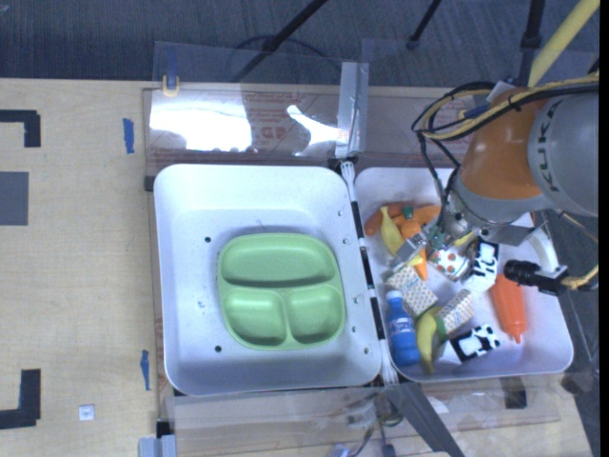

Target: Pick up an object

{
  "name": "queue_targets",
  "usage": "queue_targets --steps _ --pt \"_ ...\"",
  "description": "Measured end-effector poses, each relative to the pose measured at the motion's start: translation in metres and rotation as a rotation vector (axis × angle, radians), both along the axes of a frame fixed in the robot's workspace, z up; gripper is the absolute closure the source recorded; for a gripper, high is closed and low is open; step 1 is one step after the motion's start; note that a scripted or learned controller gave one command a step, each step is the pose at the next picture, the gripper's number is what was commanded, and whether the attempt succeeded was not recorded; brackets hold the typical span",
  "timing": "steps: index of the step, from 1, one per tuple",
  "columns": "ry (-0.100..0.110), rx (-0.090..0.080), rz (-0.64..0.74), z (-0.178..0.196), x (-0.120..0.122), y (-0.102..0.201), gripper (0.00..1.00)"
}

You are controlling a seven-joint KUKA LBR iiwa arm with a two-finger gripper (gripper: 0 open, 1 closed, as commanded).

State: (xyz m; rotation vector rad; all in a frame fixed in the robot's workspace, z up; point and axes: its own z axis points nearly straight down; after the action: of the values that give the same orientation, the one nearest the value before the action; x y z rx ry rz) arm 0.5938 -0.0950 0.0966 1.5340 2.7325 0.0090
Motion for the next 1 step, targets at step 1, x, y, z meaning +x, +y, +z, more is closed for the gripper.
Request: queue_targets --steps 1 --pt "0.001 -0.001 -0.002 0.0082 0.0003 -0.0017 1.0"
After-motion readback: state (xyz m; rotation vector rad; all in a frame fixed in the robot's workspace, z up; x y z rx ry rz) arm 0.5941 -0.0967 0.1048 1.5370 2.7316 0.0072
